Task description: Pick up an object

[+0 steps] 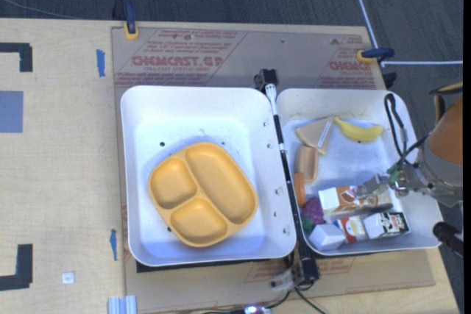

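Candidate objects are clustered in the right bin (pixel 412 243): a banana (pixel 359 130) near the far wall, a bread wedge (pixel 315 133) just beside it, a hot-dog-like piece (pixel 306 162) along the left wall, a purple item (pixel 312 210), and small cartons (pixel 368 223) crowded at the near side. The left bin (pixel 147 121) is occupied by a yellow divided tray (pixel 202 193). The gripper (pixel 388 183) is seen low over the right side of the right bin, just above or against the carton cluster; contact cannot be confirmed. Its state cannot be told; the tool is blurred and partly hidden by the wrist. Nothing is seen to be held. The arm (pixel 447 151) is reached in from the right edge, wrist bent down toward the bin floor, a black cable (pixel 397 125) looped alongside. For a good pick, one carton is best singled out and squarely straddled, since the neighbours are touching and could be dragged or wedged; the banana, lying apart, is judged an easier target.
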You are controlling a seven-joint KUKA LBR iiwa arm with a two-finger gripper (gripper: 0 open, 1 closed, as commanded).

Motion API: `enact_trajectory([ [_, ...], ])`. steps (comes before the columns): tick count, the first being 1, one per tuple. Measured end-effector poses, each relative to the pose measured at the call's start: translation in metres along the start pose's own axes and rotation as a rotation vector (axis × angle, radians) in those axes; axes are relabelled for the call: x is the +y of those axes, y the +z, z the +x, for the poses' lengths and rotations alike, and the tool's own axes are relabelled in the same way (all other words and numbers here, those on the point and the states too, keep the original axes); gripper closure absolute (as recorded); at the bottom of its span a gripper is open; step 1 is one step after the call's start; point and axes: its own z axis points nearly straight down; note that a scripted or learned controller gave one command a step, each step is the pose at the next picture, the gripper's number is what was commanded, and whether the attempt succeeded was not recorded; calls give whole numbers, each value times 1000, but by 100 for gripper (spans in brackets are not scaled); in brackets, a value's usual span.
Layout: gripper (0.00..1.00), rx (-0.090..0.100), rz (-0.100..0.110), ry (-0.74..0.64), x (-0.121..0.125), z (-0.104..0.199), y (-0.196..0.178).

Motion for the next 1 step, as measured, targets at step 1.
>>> enact_trajectory([
  [1, 100, -5, -8, 1, 2, -1, -13],
])
